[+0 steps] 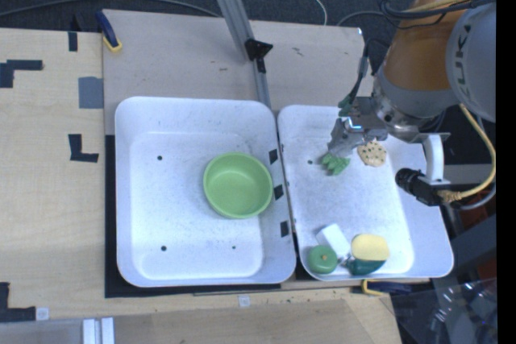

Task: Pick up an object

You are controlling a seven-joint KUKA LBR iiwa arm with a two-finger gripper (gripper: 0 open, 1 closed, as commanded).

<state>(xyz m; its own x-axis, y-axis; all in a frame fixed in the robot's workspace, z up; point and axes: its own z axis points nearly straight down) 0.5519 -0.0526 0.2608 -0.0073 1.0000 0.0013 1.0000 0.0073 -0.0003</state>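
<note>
You see the grey arm's hand (343, 142) low in the right white plastic bin (419, 250), its tips just above a small green leafy toy (335, 164); you cannot tell its state. A tan perforated cracker-like piece (372, 152) lies just beside. Partial black lettering on the arm's grey casing (476, 52) is not legible. Near the bin's front edge: a green round toy (323, 259), a white block (334, 238), a yellow rounded piece (371, 246). The left white bin (145, 197) holds a light-green plastic bowl (237, 185). The tabletop (48, 173) is pale wood-grain with dark tape marks; dark carpet lies behind.
</note>
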